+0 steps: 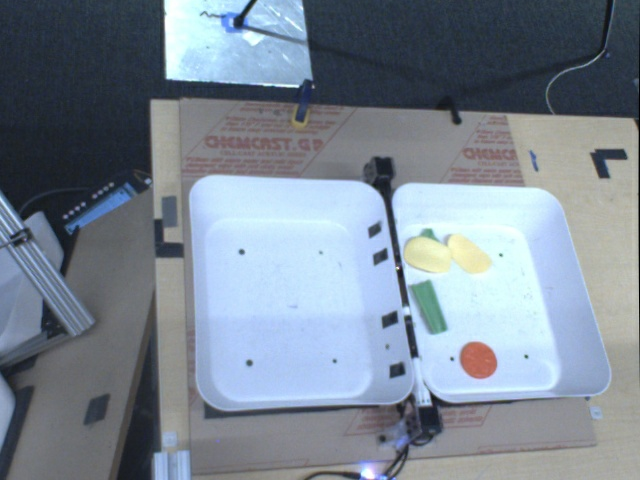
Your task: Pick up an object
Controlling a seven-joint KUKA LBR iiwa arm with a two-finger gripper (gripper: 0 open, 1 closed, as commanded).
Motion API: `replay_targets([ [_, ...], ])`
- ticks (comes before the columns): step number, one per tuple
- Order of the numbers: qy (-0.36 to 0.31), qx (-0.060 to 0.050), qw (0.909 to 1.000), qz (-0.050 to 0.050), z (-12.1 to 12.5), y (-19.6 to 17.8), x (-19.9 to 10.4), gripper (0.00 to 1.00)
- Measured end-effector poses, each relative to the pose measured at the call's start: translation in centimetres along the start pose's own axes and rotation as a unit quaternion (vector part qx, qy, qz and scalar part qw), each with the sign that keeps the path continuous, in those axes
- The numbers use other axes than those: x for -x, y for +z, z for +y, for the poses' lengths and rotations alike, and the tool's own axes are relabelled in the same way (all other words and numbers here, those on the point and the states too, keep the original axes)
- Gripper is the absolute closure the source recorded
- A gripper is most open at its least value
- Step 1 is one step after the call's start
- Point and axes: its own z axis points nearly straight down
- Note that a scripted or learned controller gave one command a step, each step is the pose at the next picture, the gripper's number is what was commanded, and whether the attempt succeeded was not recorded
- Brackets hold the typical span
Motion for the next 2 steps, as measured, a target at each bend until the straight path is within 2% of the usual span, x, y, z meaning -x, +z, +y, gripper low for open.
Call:
replay_targets([
  [1, 0.0, 0.0, 1.0, 0.0, -1.8, 0.1, -3.1, 1.0],
  [2, 0.006, 0.0, 1.0, -0.002, -3.5, 0.0, 4.0, 1.0],
])
